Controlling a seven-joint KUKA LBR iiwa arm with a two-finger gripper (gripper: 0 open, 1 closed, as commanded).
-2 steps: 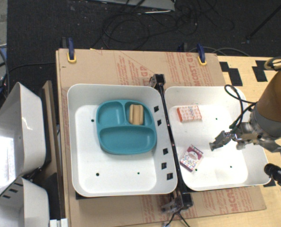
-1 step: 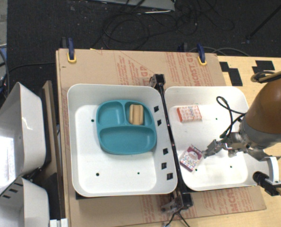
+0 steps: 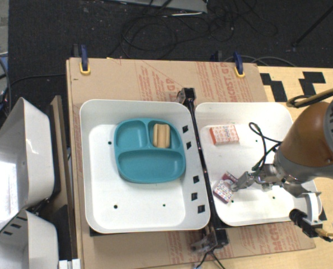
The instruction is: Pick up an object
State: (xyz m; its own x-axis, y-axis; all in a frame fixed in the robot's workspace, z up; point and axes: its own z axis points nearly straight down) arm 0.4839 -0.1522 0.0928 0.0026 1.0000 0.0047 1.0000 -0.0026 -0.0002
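Note:
In the right bin [image 3: 278, 114] a small purple-and-white packet [image 3: 223, 189] lies near the front left corner. My gripper [image 3: 238, 182] is low over the bin floor, its tip right against the packet's right side. The view does not show the packet being held. A red-and-white box [image 3: 223, 134] lies flat further back in the same bin. The grey arm with its orange band [image 3: 312, 139] reaches in from the right.
The left bin [image 3: 99, 206] holds a teal divided plate [image 3: 149, 167] with a tan block [image 3: 162, 135] in its upper right compartment. A black divider [image 3: 198, 150] runs between the bins. A black cable [image 3: 261, 142] loops above the gripper.

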